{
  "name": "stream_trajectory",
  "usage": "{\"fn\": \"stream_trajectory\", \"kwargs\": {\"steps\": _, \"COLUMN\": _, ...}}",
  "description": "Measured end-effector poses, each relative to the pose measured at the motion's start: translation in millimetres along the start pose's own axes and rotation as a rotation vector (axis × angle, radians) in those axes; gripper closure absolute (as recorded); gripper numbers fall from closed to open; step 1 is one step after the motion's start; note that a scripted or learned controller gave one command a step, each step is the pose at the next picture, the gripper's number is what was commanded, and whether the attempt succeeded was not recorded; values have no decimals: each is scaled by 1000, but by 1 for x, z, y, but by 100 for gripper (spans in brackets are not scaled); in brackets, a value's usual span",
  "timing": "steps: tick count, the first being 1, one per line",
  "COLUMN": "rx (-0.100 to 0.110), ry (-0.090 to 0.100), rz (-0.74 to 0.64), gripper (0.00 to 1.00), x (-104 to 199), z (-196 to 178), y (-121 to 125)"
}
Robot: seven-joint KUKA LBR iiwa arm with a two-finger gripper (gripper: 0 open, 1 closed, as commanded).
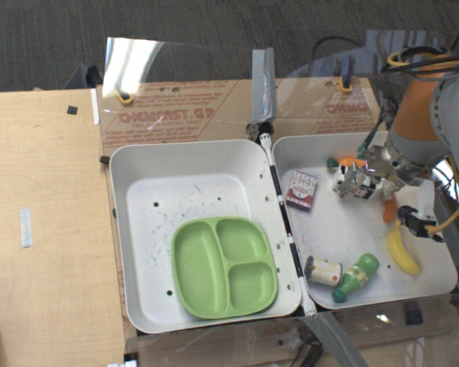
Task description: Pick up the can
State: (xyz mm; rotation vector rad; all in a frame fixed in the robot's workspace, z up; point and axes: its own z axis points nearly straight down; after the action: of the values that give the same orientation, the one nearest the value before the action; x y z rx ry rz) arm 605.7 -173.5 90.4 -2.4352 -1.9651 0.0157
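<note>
Camera view: can well below hand

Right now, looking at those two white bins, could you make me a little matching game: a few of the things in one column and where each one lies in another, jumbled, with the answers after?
Things:
1. green divided plate
2. can
3. banana
4. small red and white box

Places:
A. right bin, by its right wall
B. left bin, toward the near edge
C. right bin, near the divider, toward the far side
D. right bin, near front corner by the divider, lying on its side beside a green bottle

Pairs: 1-B, 2-D, 3-A, 4-C
</note>
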Motion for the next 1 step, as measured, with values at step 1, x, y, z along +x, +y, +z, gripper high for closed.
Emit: {"fn": "stream_trajectory", "kwargs": {"steps": 1, "rx": 45, "ry": -3, "rz": -81, "gripper": 0, "x": 43, "z": -2, "y": 27}}
